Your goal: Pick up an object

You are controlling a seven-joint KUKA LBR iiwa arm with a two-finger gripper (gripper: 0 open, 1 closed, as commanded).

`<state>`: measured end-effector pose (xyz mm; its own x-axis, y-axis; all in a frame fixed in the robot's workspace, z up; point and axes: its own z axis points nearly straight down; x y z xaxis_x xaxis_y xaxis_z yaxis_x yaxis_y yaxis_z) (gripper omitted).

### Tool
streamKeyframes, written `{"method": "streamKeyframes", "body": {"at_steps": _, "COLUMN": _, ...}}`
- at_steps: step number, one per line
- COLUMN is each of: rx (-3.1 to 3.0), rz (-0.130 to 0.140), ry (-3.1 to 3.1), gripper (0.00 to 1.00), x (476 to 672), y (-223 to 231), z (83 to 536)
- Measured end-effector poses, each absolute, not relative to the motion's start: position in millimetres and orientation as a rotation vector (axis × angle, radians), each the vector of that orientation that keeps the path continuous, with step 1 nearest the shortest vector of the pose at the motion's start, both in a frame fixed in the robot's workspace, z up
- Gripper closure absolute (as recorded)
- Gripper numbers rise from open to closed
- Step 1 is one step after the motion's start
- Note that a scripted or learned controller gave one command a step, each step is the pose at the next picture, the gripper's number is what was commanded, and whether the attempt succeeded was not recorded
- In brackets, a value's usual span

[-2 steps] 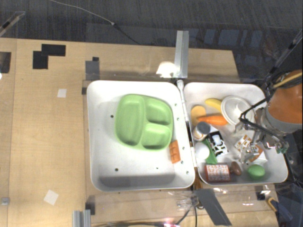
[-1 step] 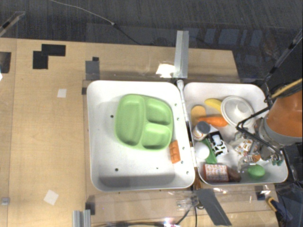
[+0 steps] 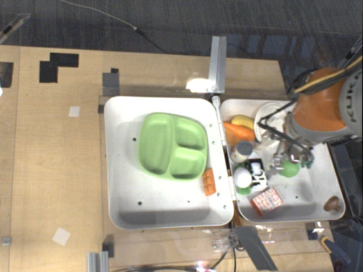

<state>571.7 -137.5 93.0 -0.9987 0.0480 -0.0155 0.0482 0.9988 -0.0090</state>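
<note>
My gripper (image 3: 288, 158) hangs low over the middle of the right bin (image 3: 317, 208), under the orange band of the arm (image 3: 320, 109). A small green object (image 3: 289, 170) lies directly under it, partly hidden by it. Left of the gripper sit a black-and-white object (image 3: 257, 173), a white ball on a green base (image 3: 243, 179) and a small grey can (image 3: 244, 149). A carrot (image 3: 239, 131) and a banana (image 3: 243, 120) lie at the bin's far left. A red box (image 3: 266, 200) rests near the front.
A brown object (image 3: 332, 204) sits in the right bin's front right corner. The left bin (image 3: 122, 197) holds a green divided plate (image 3: 172, 145) and a small orange block (image 3: 209, 181) by its right wall. A metal post (image 3: 218, 64) stands behind the bins.
</note>
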Motion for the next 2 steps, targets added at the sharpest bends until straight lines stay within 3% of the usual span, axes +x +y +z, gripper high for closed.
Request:
{"method": "streamKeyframes", "body": {"at_steps": 1, "rx": -0.176, "rz": -0.023, "ry": 3.114, "gripper": 0.0, "x": 558.2, "y": -95.5, "z": 92.1}}
{"method": "streamKeyframes", "body": {"at_steps": 2, "rx": -0.269, "rz": -0.005, "ry": 3.116, "gripper": 0.0, "x": 620.7, "y": -89.6, "z": 90.2}}
